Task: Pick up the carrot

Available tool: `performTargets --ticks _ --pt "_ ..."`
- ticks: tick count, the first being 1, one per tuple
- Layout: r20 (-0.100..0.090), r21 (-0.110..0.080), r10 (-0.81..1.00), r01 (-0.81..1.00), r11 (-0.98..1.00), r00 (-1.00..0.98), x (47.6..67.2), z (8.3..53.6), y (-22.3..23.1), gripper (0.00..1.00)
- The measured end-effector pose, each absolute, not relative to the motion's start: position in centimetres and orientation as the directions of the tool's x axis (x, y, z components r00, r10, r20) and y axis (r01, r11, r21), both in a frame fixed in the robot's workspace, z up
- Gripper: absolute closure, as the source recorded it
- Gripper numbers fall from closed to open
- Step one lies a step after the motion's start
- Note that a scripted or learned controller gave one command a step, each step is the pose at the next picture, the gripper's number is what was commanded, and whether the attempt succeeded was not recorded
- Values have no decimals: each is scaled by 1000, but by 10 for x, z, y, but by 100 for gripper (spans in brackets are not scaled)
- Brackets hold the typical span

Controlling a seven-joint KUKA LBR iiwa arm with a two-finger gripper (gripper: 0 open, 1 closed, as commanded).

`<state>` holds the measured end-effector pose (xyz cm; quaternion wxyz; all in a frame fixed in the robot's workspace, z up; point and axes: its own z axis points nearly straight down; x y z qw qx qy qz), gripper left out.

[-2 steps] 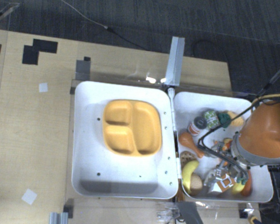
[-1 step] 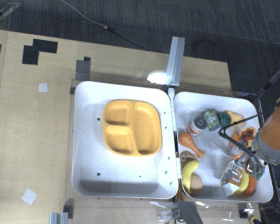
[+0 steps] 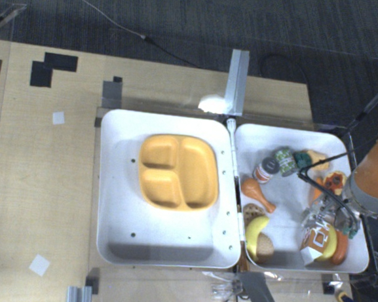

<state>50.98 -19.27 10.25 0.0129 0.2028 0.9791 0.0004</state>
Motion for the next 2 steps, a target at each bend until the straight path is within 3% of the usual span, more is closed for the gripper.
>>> performTargets --ticks 1,2 --pt "-24 6 397 397 918 -918 510 102 -193 0" --pt "-13 3 457 457 890 -889 566 89 -205 0"
